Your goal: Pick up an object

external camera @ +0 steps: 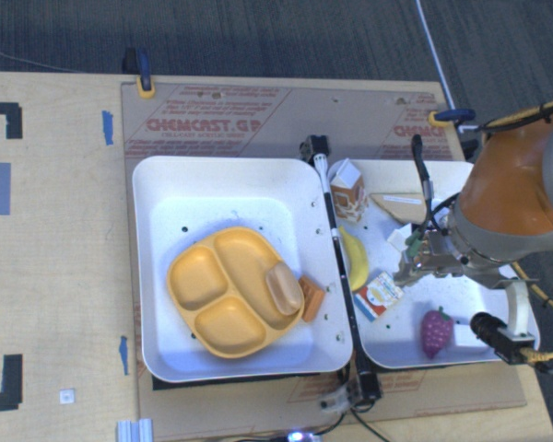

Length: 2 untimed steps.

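Whether the gripper (413, 263) grips anything I cannot tell; the banana (355, 258) at its nine o'clock could roll aside.

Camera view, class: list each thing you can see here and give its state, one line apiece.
Yellow tray: flat in left bin, bread roll in one compartment.
Carton: tipped over, right bin.
Banana: lying flat.
Grape bunch: lying loose.
Tool: low over right bin.

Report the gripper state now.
Gripper: cannot be told; it hangs over the right bin near the small carton, with nothing seen in it.
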Motion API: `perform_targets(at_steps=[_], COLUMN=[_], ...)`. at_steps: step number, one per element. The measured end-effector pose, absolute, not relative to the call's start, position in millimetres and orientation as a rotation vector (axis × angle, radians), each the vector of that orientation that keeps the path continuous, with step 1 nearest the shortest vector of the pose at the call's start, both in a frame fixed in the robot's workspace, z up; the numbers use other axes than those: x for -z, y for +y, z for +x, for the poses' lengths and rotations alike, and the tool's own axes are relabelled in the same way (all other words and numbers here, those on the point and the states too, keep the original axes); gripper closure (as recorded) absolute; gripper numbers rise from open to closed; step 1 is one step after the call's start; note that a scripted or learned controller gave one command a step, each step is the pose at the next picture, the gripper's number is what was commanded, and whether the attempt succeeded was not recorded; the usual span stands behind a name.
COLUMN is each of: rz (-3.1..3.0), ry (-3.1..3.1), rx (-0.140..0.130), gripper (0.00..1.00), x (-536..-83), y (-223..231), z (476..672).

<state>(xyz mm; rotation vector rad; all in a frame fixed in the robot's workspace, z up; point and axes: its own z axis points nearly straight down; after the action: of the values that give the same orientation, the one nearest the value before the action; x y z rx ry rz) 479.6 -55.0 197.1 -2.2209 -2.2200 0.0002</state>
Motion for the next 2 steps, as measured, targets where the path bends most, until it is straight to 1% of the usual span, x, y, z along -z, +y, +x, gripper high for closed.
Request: perform_targets(at_steps=[1,2], rz=[-2.224,-2.223], ry=[-2.222,-2.223], rx=[0.002,0.002], gripper=[1.00,1.00], x=[-217.1,-219.9], y=[-73.1,-70.7], z=[482.2,487.8])
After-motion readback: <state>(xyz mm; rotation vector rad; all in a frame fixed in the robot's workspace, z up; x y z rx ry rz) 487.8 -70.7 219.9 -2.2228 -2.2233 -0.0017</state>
